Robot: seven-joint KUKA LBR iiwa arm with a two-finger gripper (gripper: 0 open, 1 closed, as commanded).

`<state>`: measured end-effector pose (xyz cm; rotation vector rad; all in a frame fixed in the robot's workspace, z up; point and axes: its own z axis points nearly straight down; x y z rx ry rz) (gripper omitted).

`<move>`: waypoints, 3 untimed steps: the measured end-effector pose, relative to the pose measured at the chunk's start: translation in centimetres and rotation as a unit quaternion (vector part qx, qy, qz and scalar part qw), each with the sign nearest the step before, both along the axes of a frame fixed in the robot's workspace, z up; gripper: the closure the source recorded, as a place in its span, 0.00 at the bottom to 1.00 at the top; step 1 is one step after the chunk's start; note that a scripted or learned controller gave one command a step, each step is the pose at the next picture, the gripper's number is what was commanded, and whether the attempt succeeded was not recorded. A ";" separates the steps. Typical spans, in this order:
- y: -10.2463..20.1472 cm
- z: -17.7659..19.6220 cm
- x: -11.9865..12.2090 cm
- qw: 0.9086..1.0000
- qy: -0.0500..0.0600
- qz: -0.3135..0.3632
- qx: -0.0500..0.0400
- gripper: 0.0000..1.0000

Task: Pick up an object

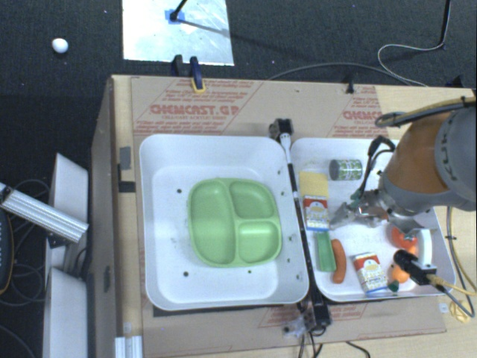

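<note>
Nothing is lifted yet. The objects lie loose in the right bin (pixel 440 200): a small can (pixel 345 170), a yellow block (pixel 314 184), a green bar (pixel 324 251) and a sausage (pixel 338 260). The gripper (pixel 350 212) hangs low over the bin's middle, near the yellow block. Whether its tips are apart or together cannot be told. The arm (pixel 421 162) bends in from the right, wrist angled down and leftward.

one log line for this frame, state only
arm: over right bin | gripper: low beside small carton, fingers unclear | grasp: none seen | left bin: green divided plate
</note>
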<state>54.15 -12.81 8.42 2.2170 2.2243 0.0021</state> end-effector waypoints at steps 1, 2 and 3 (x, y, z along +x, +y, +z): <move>2.6 -0.3 10.3 1.000 0.014 -0.004 0.002 0.00; 2.5 -0.5 11.5 0.999 0.033 -0.007 0.005 0.00; 1.9 0.4 11.3 0.999 0.035 -0.006 -0.001 1.00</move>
